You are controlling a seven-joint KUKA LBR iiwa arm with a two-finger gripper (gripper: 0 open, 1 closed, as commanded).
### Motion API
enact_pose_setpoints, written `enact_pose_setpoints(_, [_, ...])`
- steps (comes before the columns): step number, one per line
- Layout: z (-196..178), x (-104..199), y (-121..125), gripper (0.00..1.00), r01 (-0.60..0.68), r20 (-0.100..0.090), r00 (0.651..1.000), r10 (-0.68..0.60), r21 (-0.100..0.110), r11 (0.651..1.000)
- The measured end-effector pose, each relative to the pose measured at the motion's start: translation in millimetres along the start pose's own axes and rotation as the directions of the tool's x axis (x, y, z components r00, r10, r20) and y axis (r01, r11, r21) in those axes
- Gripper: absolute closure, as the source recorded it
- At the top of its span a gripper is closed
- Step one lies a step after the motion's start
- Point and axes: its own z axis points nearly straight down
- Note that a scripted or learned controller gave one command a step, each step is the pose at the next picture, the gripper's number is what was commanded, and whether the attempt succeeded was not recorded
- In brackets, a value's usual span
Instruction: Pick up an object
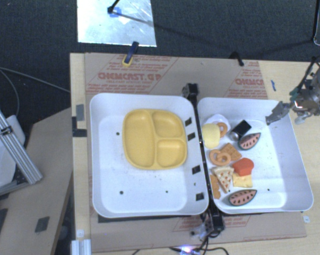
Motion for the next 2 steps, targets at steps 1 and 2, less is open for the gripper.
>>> enact_pose_setpoints(1, [-143, -4, -43, 0.00, -0.001, 0.006, 1.000, 0.001, -0.015, 1.000])
enact_pose_setpoints(2, [24, -2, -77, 0.00, -0.003, -0.005, 1.000, 0.003, 0.012, 1.000])
